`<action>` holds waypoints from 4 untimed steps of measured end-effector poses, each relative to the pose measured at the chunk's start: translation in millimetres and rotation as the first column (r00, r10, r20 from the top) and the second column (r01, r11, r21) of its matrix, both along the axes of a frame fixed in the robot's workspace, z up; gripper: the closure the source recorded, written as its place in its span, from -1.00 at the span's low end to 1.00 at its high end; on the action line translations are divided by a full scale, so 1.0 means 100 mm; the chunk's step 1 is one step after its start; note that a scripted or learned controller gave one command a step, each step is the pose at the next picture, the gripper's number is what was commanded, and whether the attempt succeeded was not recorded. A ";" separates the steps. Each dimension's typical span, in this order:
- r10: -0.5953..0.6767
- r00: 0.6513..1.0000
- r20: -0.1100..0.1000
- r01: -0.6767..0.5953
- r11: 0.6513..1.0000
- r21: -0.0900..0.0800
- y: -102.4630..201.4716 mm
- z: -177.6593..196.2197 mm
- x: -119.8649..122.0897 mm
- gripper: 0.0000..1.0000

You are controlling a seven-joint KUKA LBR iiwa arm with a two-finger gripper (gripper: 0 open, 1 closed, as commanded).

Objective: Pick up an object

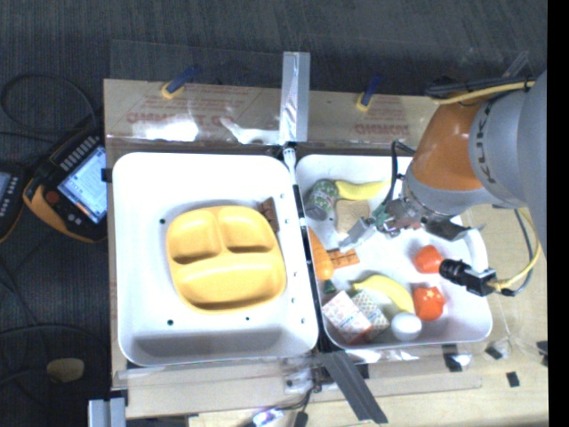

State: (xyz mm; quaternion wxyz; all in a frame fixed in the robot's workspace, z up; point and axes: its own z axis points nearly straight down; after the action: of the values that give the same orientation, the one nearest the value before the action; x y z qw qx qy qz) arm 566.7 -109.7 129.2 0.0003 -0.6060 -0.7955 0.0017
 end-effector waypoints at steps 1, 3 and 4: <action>-0.270 0.963 0.002 0.270 0.963 -0.008 -0.10 -0.42 1.01 -1.00; -0.101 0.995 0.011 0.101 0.995 -0.002 -0.22 -0.40 0.74 -1.00; -0.099 0.995 0.011 0.099 0.995 -0.004 -0.21 -0.31 0.74 1.00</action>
State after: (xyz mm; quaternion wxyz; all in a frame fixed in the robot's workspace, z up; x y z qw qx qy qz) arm 640.8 -131.2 98.0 -0.0054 -0.6448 -0.7643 0.0004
